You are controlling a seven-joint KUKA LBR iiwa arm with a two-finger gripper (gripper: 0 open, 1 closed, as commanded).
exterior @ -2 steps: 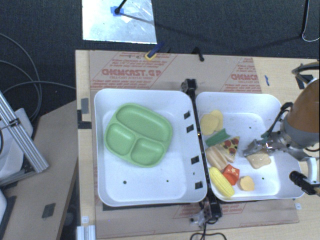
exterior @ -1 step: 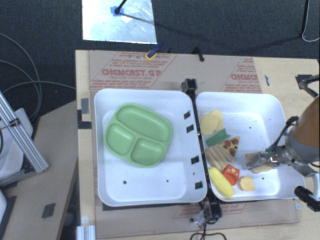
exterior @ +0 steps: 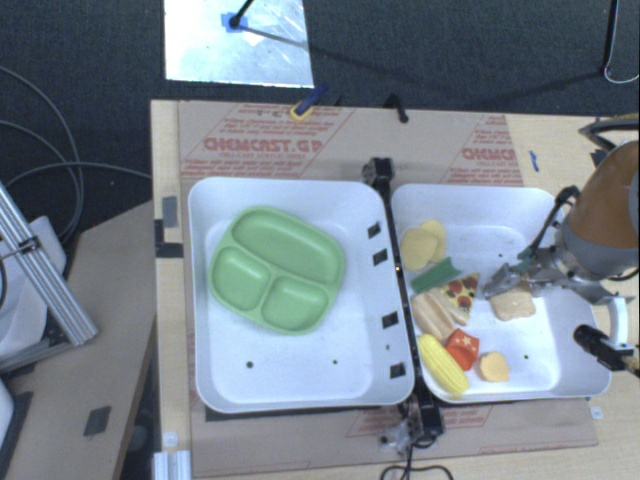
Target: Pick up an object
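Dark carpet surrounds a cardboard-covered bench [exterior: 260, 138] that carries two shallow white bins side by side across the middle of the frame. At centre left, the left bin [exterior: 230, 368] holds a pale green divided plate [exterior: 277, 269] with three compartments. At centre right, the right bin [exterior: 540, 368] holds a cluster of toy foods along its left side: a pale yellow piece [exterior: 422, 242] at the top, a green strip [exterior: 432, 274] just below it, a pizza slice [exterior: 461, 294], a hot dog bun [exterior: 432, 314], a yellow corn cob [exterior: 443, 364] at the bottom, a red piece [exterior: 463, 345] and a small orange-yellow round piece [exterior: 494, 368] beside it. From the right edge the arm reaches in over this bin, and its gripper [exterior: 503, 284] sits low just right of the pizza slice; whether it is spread or closed cannot be told. A beige bread-like piece [exterior: 513, 306] lies directly beneath the gripper tip, touching or nearly touching it, though no grasp is visible
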